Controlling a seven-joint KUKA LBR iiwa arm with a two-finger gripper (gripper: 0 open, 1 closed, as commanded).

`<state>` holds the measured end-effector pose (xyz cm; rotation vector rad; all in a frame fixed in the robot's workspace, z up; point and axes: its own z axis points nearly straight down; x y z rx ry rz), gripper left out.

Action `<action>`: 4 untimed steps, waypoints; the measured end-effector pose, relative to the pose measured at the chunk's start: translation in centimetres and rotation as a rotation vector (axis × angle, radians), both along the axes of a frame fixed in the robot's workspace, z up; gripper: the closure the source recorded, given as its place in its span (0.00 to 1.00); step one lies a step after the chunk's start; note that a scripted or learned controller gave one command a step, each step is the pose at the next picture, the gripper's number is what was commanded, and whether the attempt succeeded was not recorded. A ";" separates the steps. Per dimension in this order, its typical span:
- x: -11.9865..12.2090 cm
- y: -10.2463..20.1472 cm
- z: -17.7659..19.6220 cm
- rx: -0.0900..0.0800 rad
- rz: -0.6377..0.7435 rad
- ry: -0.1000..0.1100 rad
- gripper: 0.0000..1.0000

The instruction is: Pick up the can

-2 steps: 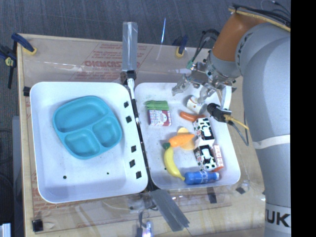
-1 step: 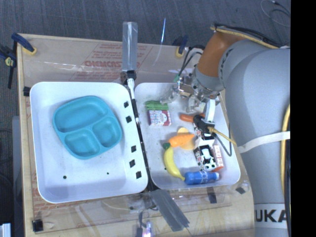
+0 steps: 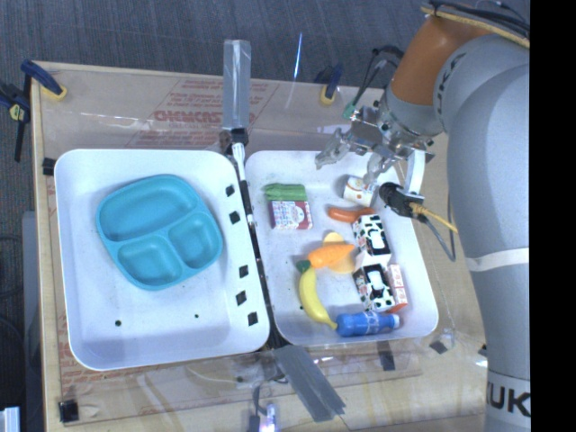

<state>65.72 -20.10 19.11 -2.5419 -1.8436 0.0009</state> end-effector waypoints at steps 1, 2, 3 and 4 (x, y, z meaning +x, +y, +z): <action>0.2 0.7 -9.3 -0.002 0.042 -0.005 0.00; 0.0 -0.2 0.3 0.000 0.004 0.000 0.00; 0.0 0.2 -8.2 0.000 0.043 0.004 0.00; -1.4 5.7 -9.7 -0.005 -0.100 0.005 0.00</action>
